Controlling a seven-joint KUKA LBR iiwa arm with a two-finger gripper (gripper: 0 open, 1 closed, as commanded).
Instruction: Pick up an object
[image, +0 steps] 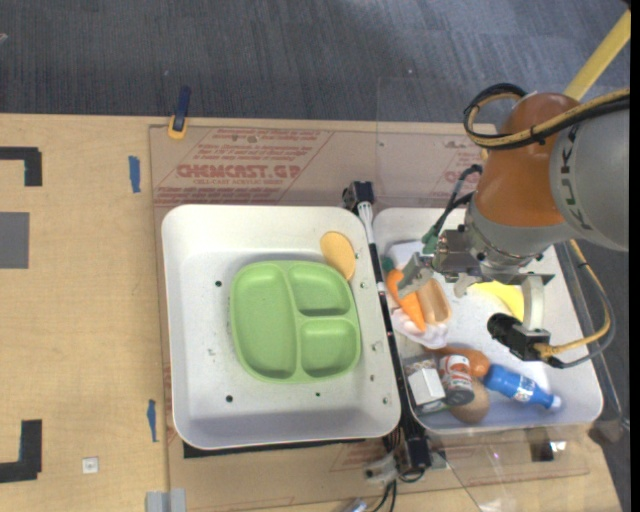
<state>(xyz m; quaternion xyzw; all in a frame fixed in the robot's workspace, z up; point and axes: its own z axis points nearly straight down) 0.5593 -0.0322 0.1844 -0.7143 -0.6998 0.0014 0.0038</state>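
My gripper (437, 272) hangs low over the back left part of the right bin (585, 385). Directly beneath and in front of it lies a hot dog toy (433, 304) on something white, with an orange carrot-like piece (404, 292) at its left. The wrist hides how the gripper meets these things. Toward the front of the same bin lie a red and white can (458, 371), a blue bottle (520, 388), a brown rounded thing (472, 403) and a small grey box (424, 386). A yellow flat piece (500, 296) lies under the arm.
The left bin (195, 400) holds a green divided plate (296, 320) in its middle and a yellow-orange oval thing (340, 253) at its back right corner. The two bins' walls meet in a ridge (384, 330) just left of the gripper.
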